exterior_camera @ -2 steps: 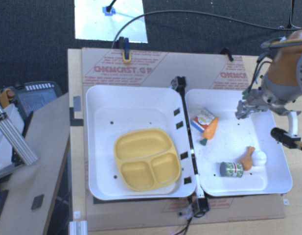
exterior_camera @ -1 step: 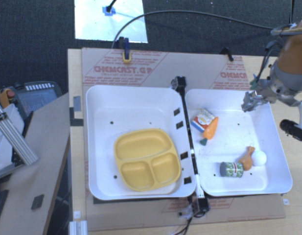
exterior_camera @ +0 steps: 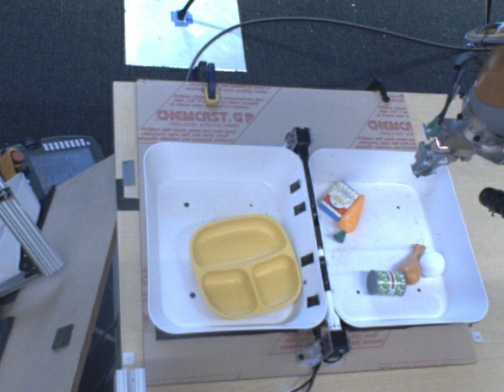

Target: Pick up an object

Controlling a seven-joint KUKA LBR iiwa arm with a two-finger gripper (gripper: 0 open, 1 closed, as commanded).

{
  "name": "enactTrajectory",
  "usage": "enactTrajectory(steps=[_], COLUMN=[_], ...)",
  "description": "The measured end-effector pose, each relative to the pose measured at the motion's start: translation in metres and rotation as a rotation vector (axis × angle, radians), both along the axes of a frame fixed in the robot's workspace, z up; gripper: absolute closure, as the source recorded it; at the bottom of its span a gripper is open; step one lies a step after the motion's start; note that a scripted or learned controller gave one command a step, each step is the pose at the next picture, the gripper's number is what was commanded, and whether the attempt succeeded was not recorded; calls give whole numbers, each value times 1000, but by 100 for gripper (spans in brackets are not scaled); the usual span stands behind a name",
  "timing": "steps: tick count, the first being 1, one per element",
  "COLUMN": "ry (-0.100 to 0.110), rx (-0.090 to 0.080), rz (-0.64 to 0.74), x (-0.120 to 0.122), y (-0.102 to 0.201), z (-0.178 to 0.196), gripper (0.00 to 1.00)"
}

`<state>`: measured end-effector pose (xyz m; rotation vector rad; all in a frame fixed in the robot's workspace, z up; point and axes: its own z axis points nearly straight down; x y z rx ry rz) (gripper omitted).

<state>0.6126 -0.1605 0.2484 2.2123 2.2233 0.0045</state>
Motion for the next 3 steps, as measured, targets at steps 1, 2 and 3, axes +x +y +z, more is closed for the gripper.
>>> enactTrajectory(steps=[1,2,3], ry=[4,4,3], rx=[2,3,3], rz=[3,5,5], x=[1,6,9], y=[45,103,157], z=[-9,-20,-10], gripper=[100,100,100])
